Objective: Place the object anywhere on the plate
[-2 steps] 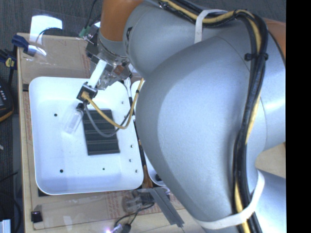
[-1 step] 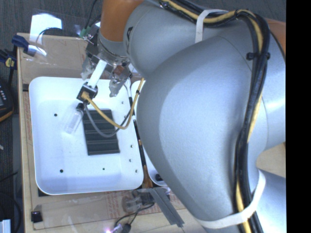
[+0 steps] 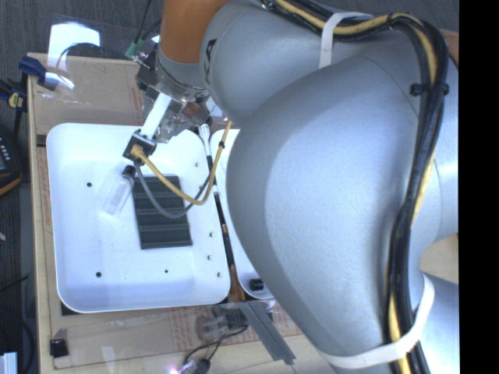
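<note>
Gripper [image 3: 176, 120] above left bin's [image 3: 86, 255] far edge, open or closed: cannot tell | clear vial [image 3: 117, 195] on bin floor, down-left of gripper, apart from it | long axis slants upper-right to lower-left | dark ribbed plate [image 3: 164, 213] just beside vial, to its right | vial not yet on plate
</note>
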`<state>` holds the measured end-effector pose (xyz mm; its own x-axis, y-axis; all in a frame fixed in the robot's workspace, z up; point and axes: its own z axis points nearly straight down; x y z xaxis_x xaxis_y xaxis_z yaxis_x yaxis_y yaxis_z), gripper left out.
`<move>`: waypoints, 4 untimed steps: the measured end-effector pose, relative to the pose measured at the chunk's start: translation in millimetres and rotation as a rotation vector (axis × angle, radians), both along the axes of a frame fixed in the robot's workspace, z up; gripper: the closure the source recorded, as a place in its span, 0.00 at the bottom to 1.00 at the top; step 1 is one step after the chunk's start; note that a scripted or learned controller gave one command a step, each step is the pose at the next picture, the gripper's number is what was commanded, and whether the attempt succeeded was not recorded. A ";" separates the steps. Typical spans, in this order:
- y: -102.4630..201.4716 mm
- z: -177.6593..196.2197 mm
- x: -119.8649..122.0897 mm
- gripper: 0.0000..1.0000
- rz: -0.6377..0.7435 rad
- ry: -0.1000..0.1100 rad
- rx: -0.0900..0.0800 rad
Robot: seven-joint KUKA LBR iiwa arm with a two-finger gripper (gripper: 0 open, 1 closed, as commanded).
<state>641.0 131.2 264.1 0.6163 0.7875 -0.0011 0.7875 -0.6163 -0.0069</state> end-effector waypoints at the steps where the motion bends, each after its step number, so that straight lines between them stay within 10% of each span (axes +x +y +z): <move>1: -14.3 -164.9 -42.0 1.00 -0.115 0.002 -0.003; 2: -86.4 -72.4 -31.8 1.00 -0.173 -0.002 -0.002; 3: -9.8 -129.1 3.4 1.00 -0.119 0.000 -0.003; 4: -6.7 1.7 -2.8 1.00 -0.318 -0.005 -0.003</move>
<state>638.2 124.5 265.8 0.8315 0.5556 0.0003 0.5556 -0.8315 -0.0011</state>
